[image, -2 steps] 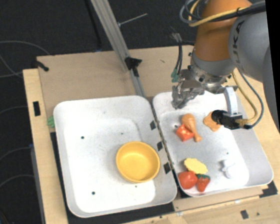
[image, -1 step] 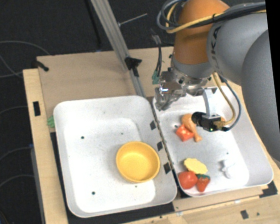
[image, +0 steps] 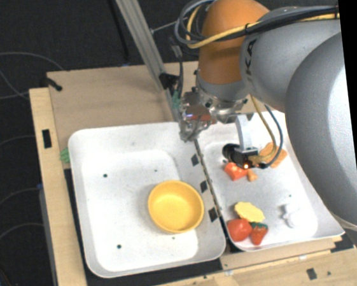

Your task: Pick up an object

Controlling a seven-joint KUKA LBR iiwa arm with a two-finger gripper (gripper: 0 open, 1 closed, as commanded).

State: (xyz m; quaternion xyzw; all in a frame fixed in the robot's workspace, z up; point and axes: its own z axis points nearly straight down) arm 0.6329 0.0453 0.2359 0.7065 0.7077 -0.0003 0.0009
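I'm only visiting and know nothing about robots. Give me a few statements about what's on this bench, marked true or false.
1. A yellow bowl sits in the left bin. True.
2. The right bin holds just one thing. False: it holds several small pieces, among them a red piece, a yellow piece and an orange piece.
3. The arm has an orange band. True.
4. The yellow bowl touches the red piece. False: they lie in different bins, with the bin walls between them.
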